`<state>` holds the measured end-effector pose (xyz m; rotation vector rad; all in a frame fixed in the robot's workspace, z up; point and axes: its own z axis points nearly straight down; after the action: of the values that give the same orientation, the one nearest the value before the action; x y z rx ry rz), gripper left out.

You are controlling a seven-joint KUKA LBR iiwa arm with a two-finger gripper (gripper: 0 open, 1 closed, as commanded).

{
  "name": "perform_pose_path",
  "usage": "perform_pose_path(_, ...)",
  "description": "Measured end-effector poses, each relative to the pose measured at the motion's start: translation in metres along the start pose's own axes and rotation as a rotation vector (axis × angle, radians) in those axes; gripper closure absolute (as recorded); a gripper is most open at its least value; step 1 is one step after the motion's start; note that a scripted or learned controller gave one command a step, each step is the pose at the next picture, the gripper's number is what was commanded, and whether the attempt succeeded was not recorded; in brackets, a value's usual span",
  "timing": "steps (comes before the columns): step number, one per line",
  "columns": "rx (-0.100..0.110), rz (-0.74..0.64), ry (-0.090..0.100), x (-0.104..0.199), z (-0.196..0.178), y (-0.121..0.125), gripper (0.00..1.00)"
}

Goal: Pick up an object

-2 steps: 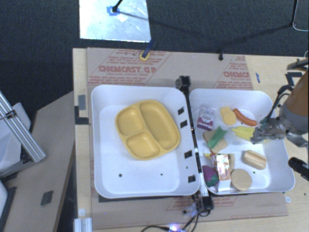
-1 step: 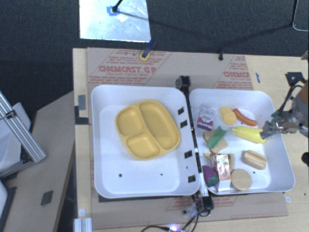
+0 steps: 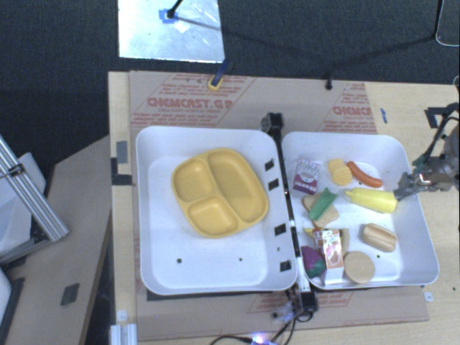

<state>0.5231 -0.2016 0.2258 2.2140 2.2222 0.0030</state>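
The gripper (image 3: 402, 190) sat low at the right rim of the right bin (image 3: 413, 246), reaching in from the side, and its tip was just beside the fat end of the yellow mustard bottle (image 3: 371, 200). From where I stood I could not tell how it was set, and nothing was visibly caught in it. My guess was that the bottle was the target, since it lay nearest the arm's way in.

The rest of the play food was crowded toward the middle divider, which I judged would make any of it harder to reach cleanly: a hot dog (image 3: 364, 175) and a yellow chip-like piece (image 3: 339, 171) near the far wall, a small purple-and-white packet (image 3: 306, 175), a green piece (image 3: 323, 203) lying across a slice of bread, a bun (image 3: 379, 237), a round tan cookie (image 3: 359, 267), a red carton (image 3: 330, 248) and something purple (image 3: 313, 261) at the near corner.

The left bin (image 3: 162, 264) held a yellow divided plate (image 3: 219, 191), set a little askew, perhaps as a place to put things.

Both bins rested on a sheet of printed cardboard (image 3: 190, 100) over a pale wooden bench (image 3: 118, 110). Beyond lay dark carpet (image 3: 57, 49) with a shiny metal plate (image 3: 171, 20) on it.
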Motion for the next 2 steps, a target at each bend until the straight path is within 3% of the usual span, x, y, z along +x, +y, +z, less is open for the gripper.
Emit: perform_pose_path(2, 0.005, -0.005, 0.004, 0.119, 0.0, -0.02, 1.0)
